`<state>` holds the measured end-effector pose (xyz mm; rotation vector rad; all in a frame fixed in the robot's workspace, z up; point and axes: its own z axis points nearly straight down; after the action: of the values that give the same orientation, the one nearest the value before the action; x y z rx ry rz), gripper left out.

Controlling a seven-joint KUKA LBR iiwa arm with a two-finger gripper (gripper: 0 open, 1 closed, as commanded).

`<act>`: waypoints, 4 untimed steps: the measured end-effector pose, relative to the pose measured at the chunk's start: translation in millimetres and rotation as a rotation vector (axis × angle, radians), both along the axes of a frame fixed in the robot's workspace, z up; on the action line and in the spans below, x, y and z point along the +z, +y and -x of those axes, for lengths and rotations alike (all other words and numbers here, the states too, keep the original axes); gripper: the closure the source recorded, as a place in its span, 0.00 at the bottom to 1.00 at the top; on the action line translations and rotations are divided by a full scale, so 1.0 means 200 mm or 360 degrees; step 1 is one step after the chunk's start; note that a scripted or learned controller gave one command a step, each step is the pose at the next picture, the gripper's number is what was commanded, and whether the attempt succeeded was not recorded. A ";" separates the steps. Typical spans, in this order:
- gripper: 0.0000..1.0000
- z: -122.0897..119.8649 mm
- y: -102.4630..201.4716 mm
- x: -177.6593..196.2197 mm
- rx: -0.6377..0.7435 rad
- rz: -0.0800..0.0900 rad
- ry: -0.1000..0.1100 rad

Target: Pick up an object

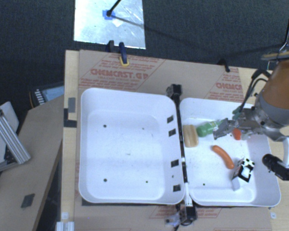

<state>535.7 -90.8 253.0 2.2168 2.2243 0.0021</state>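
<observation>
Over the right bin (271, 196), near its far side, we log the pincer (222, 129) at the end of the grey arm that comes in from the right; whether it is released or clenched we cannot tell, for its tip is dark and small against the bin floor.

Item one, nearest: a green object (206, 127), oblong, lying just to the left of the pincer tip and seemingly touching it. Its long axis runs roughly left to right, in line with the pincer's reach. We judge this the likeliest thing to be picked, and the coming move turns on that small leftward offset.

Item two: a tan, bread-like block (190, 136), further left, beside the bins' dividing rim, long axis running near to far.

Item three: a small red-orange piece (237, 135), close by the wrist on its near side, partly hidden.

Item four: an orange sausage-shaped object (223, 156), nearer to us than the pincer, lying on a slant.

Item five: a black-and-white object (244, 171), furthest out, toward the near right corner.

Left bin (92, 134): well apart from the pincer.
</observation>
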 end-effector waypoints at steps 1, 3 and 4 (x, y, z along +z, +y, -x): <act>1.00 0.00 0.00 0.05 0.0003 0.0000 -0.0004; 1.00 0.24 0.68 0.32 0.0014 -0.0006 -0.0005; 1.00 0.24 0.72 1.02 0.0006 -0.0005 -0.0028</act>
<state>487.8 53.0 456.2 2.2055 2.2210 0.0256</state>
